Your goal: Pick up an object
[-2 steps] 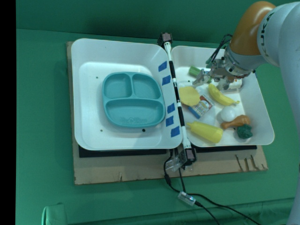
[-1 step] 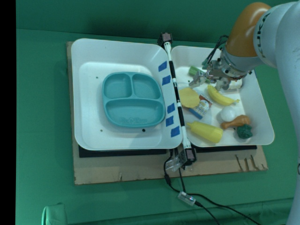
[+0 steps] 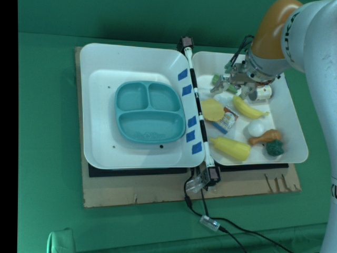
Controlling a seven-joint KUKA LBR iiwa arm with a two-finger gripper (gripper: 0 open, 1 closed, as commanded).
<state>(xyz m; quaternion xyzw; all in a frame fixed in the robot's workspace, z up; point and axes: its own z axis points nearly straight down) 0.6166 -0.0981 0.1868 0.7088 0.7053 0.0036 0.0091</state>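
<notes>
The right bin (image 3: 295,123) holds several toy foods. A banana (image 3: 247,108) lies near its middle, with a flat yellow disc (image 3: 212,109) and a small printed packet (image 3: 227,119) to its left. Toward the front are a white egg (image 3: 257,127), a brown drumstick (image 3: 266,136), a broccoli floret (image 3: 274,148) and a yellow bottle (image 3: 231,148). My gripper (image 3: 235,85) hangs low over the back of this bin, just above the banana's far end. A small green item (image 3: 217,80) sits to its left and a white can (image 3: 263,92) to its right.
In the left bin (image 3: 100,62) lies a teal divided plate (image 3: 149,112). A ridge with blue tape marks (image 3: 190,104) separates the two bins. Cables (image 3: 221,226) trail across the bench in front.
</notes>
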